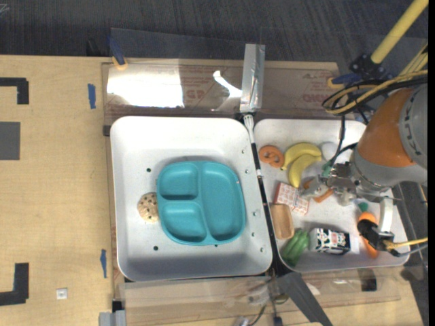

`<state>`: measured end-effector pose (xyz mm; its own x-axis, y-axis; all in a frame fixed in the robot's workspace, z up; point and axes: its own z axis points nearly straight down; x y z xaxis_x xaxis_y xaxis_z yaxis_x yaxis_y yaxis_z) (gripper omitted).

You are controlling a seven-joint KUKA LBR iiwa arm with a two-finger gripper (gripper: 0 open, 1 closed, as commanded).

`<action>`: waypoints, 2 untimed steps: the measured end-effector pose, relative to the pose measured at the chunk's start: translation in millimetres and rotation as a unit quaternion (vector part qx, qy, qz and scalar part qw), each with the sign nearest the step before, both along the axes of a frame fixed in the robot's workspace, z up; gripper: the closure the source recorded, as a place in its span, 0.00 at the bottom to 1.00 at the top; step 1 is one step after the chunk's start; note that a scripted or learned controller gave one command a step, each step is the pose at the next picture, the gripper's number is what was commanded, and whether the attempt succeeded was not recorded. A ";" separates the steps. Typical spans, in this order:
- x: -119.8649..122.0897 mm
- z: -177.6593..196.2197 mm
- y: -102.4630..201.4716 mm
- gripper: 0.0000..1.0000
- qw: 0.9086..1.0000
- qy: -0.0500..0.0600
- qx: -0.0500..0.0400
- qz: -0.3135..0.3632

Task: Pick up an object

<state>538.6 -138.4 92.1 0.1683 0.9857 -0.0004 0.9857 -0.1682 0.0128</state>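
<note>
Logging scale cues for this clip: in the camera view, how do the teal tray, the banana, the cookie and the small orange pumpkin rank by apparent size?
Largest to smallest:
1. Teal tray, by far.
2. Banana.
3 and 4. Cookie and orange pumpkin look about alike; the tray hides part of the cookie, so no ranking between them.

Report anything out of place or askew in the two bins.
The cookie lies on the left bin's floor against the teal tray's left edge, not in a compartment. The right bin's toys are a loose jumble. Nothing looks spilled or damaged.

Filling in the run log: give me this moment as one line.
arm: over right bin | end effector: low beside banana | left bin: teal tray, cookie
</note>
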 end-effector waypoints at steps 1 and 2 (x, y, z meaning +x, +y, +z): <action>48.5 -6.0 1.2 0.00 1.000 0.005 0.001 -0.008; 50.2 5.8 1.9 1.00 1.000 0.002 0.000 -0.007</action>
<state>588.8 -136.6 97.9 0.1820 0.9833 -0.0010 0.9833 -0.1820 0.0081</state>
